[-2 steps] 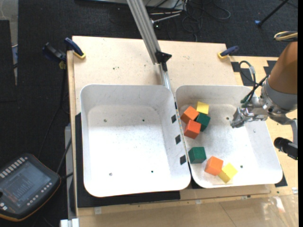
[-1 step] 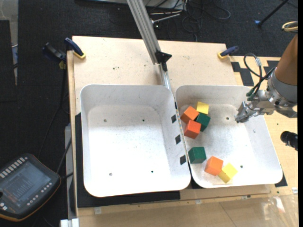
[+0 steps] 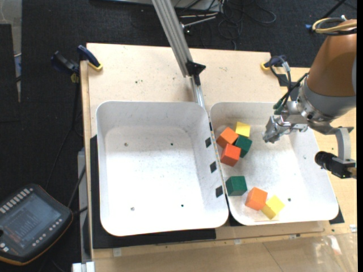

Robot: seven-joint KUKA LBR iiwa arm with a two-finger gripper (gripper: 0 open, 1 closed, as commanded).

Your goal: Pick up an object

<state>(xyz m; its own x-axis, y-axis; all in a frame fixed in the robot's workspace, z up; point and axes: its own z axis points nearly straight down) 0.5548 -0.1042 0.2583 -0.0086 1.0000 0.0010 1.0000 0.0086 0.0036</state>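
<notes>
Gripper (image 3: 273,132): I cannot tell its state. Left of it, I log a cluster: yellow block (image 3: 243,130), green block (image 3: 244,144), two orange blocks (image 3: 229,145). Nothing visibly held.

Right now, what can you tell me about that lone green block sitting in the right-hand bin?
The green block is a small cube, dark green, looking like painted wood or plastic. It rests flat on the floor of the right bin, close to the wall beside the left bin. It stands apart from the cluster of blocks above it and from the orange block to its lower right. The gripper hangs well away from it.
</notes>
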